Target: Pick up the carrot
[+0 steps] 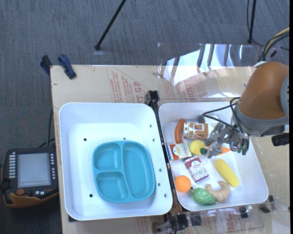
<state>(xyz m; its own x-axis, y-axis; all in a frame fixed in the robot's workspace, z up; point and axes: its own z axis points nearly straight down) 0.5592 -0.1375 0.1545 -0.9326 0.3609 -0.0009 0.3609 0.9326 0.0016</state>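
1. The carrot (pixel 225 150) is seen as a small orange sliver.
2. It is mostly hidden.
3. It is placed in the right-hand bin (pixel 256 189), toward its right side, just above the corn cob (pixel 226 172).

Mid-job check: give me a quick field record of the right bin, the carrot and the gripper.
gripper: low over right bin, near its right side
carrot: small orange piece right beside the gripper; grasp unclear
nearby: lemon, corn cob, croissant
left bin: holds blue divided tray
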